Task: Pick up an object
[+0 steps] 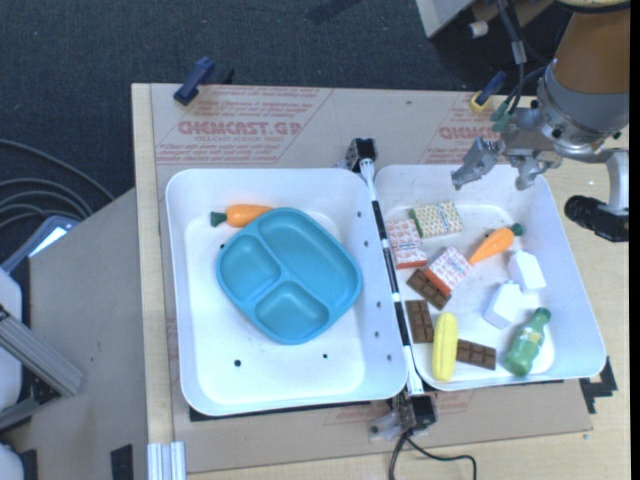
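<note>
The gripper [497,165] hangs over the right bin's [575,303] far rim, fingers apart, holding nothing. Below it, toward six o'clock, lie a patterned box [437,218], a carrot [492,243], two white blocks [512,288], chocolate bars [428,286], a corn cob [444,346] and a green bottle [526,342]. The left bin [190,298], at nine o'clock, holds a blue tray [288,274] touching another carrot [243,214].

One camera sits high above the bench [300,128] and looks down at a slant. It is far enough back to see both white bins, the left bin [190,298] at 9 o'clock and the right bin [570,298] at 3 o'clock. The arm [595,58] comes in at 2 o'clock.
</note>
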Tool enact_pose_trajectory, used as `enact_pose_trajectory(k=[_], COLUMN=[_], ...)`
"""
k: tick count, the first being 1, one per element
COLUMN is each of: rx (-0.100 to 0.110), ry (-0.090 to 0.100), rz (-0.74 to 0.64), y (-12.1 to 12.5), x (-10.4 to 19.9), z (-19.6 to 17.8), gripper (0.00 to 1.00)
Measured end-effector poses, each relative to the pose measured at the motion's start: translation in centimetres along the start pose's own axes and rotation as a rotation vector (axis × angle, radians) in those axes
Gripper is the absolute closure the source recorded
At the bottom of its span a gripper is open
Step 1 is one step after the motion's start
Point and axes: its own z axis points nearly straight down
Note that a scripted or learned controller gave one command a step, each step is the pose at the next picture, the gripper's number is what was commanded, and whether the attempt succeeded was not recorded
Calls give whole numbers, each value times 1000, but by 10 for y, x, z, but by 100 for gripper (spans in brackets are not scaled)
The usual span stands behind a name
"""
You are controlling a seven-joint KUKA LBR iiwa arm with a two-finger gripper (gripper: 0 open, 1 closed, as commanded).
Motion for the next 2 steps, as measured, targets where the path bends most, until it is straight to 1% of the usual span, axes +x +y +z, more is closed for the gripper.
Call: enact_pose_trajectory(k=[1, 2], rx=[1, 0], ry=[-1, 0], rz=[1, 1], y=[0, -6], x=[-58, -93], z=[106, 194], gripper=[0, 0])
